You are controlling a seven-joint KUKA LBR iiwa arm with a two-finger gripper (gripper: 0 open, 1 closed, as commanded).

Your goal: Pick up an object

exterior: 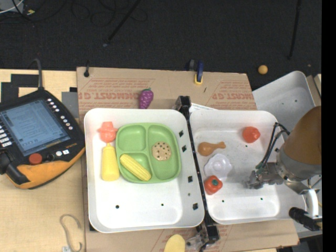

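The grey metal gripper [255, 180] is hanging low inside the right white plastic bin [247, 209], and I cannot tell how it is set. Lying near it are a small red tomato toy [212, 185], a clear plastic cup [218, 165], a brown chicken leg toy [210, 148] and a round red-orange toy [251, 134].

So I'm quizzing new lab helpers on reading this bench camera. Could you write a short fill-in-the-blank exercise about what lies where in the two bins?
1. The green tray sits in the ____ bin.
2. On that tray, the cookie lies to the right of a yellow ____.
3. The drumstick lies in the ____ bin.
4. The purple grapes rest on the ____, outside both bins.

Missing words: left; corn cob; right; cardboard
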